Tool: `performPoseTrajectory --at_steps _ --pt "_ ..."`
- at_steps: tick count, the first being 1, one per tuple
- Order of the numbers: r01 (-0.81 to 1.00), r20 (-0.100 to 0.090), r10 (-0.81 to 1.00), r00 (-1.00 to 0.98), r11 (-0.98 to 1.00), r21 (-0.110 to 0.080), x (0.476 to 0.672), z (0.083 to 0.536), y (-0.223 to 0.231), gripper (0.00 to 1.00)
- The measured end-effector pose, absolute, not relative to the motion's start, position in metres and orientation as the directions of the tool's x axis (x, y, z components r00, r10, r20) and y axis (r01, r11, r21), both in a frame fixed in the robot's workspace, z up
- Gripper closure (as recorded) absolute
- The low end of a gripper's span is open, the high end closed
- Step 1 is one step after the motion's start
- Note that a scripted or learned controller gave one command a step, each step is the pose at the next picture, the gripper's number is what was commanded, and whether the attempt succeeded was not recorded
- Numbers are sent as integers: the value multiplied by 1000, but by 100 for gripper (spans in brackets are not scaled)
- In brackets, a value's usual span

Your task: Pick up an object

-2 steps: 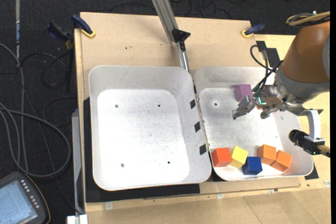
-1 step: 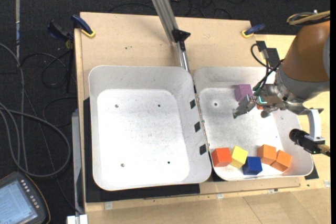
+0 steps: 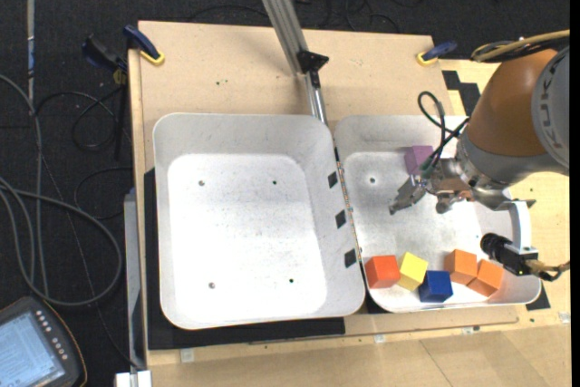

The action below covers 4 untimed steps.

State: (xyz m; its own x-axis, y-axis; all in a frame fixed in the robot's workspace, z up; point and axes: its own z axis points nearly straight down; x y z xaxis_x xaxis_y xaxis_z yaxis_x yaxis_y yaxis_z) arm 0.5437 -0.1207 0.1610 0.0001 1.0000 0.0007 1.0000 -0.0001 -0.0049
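Observation:
In the right bin [image 3: 381,140] my gripper [image 3: 419,194] hangs low over the middle of the floor, its fingers pointing left and down. A purple block [image 3: 418,158] lies just above and behind the fingers, partly hidden by the wrist. Along the bin's front edge sit an orange block [image 3: 382,271], a yellow block [image 3: 412,270], a blue block [image 3: 436,286] and two more orange blocks [image 3: 466,265] [image 3: 488,277]. I see nothing between the fingers.
The left bin [image 3: 181,222] stands beside the right one on the wooden bench [image 3: 227,68]. A metal pole [image 3: 276,0] slants in from the top to the seam between the bins. Clamps sit at the bench corners [image 3: 145,45].

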Motion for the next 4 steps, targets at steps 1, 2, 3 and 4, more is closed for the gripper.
performPoseTrajectory --at_steps 1,2,3,4 --pt "1000 1 1000 1 -1 -6 543 99 -126 0" --pt "1000 0 1000 1 -1 -1 543 95 -126 0" --pt "1000 0 1000 1 -1 1 544 105 -126 100" --pt "1000 -2 1000 2 -2 5 544 155 -137 100"
